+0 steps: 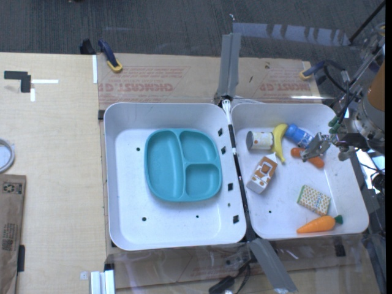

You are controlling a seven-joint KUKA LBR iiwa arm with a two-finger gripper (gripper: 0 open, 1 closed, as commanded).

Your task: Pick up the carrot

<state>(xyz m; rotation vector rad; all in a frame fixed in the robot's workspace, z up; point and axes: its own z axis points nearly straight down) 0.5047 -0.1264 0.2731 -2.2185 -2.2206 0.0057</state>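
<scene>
Lying nearest the lens, the carrot (317, 225) is resting at five o'clock in the right bin (288, 225), its green tip pointing toward three o'clock, untouched by the arm. Just above it, at eleven o'clock, a patterned packet (313, 199) is sitting tilted. The gripper (316, 147) is hovering well apart from the carrot, toward twelve o'clock, over a small orange item (315, 160) beside a blue bottle (298, 133); how wide its fingers stand cannot be told. Farther toward nine o'clock, a banana (280, 141), a white can (260, 140) and a small carton (263, 174) are clustering. A teal divided plate (183, 165) is occupying the left bin (122, 182).
</scene>
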